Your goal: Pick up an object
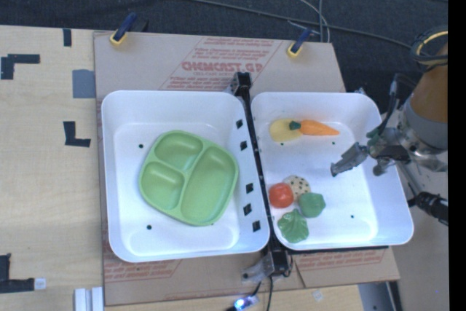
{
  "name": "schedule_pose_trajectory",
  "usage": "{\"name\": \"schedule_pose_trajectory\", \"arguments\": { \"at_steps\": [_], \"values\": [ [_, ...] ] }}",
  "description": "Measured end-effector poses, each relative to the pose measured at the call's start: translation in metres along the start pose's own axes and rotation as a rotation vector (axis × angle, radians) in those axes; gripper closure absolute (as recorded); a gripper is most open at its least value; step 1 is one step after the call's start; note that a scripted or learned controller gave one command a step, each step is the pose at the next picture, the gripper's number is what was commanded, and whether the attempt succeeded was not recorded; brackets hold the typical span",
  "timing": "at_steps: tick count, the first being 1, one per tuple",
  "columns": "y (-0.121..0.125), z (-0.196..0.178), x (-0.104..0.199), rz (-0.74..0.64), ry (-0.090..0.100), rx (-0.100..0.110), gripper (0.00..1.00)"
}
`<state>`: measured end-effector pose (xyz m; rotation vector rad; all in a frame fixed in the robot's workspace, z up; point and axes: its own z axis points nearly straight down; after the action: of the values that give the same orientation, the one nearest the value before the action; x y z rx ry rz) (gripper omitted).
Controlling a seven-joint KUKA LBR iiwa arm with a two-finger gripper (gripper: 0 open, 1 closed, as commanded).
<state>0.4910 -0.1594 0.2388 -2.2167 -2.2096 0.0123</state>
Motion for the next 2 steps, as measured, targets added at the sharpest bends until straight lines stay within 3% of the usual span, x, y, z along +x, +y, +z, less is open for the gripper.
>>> {"name": "schedule_pose_trajectory", "arguments": {
  "at_steps": [1,2],
  "values": [
    [0.002,-0.006,0.000,-0.004,-0.002,-0.012,0.00],
    [0.005,0.057,-0.003,-0.004,-0.002,-0.008,0.00]
  ]
}}
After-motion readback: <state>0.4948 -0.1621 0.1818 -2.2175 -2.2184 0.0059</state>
